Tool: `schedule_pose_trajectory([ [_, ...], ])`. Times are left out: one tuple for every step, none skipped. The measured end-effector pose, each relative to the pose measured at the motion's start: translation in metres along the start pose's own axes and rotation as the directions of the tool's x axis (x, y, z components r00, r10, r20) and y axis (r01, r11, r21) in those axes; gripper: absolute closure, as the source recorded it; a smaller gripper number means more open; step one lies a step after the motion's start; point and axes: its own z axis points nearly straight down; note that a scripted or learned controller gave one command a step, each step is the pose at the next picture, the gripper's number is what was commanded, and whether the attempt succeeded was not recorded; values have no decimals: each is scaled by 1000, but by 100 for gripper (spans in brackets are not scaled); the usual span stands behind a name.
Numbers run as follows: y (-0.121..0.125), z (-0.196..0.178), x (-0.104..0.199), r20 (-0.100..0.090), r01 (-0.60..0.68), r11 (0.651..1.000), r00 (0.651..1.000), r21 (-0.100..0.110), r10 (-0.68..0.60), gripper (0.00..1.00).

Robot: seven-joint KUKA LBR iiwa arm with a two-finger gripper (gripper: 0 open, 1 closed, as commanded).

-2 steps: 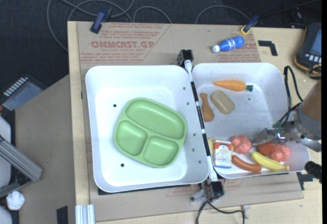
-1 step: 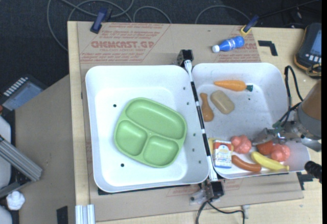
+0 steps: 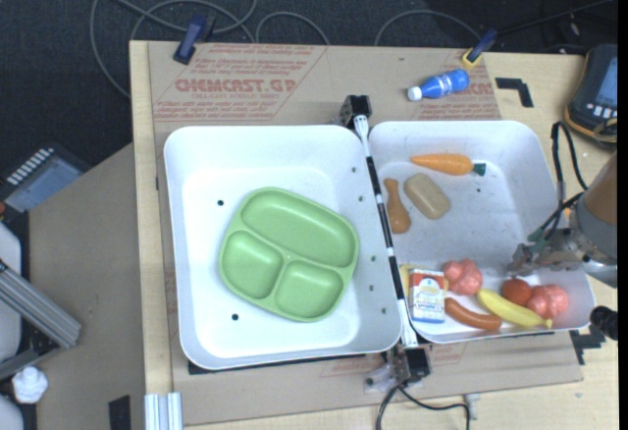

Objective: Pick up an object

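Front of right bin (image 3: 510, 138): carton (image 3: 428, 296), sausage (image 3: 472, 314), banana (image 3: 511, 308), tomatoes, all lying loose. Hand (image 3: 539, 257) hovers just above them at the right wall; grip state cannot be told. Nothing lifted yet, so the pick remains undone. Left bin (image 3: 186, 222): green tray (image 3: 287, 252).

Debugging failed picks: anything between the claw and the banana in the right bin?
Nothing visible. The claw sits at the right bin's right side, just above the banana. A red round item touches the banana's upper edge and may crowd a grasp.
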Motion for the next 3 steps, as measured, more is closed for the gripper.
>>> schedule_pose_trajectory([
  [34,10,49,2,2,1000,1000,-1,-2,100],
  [97,10,77,2,1,1000,1000,-1,-1,100],
  [174,8,109,1,0,1000,1000,3,0,100],
])
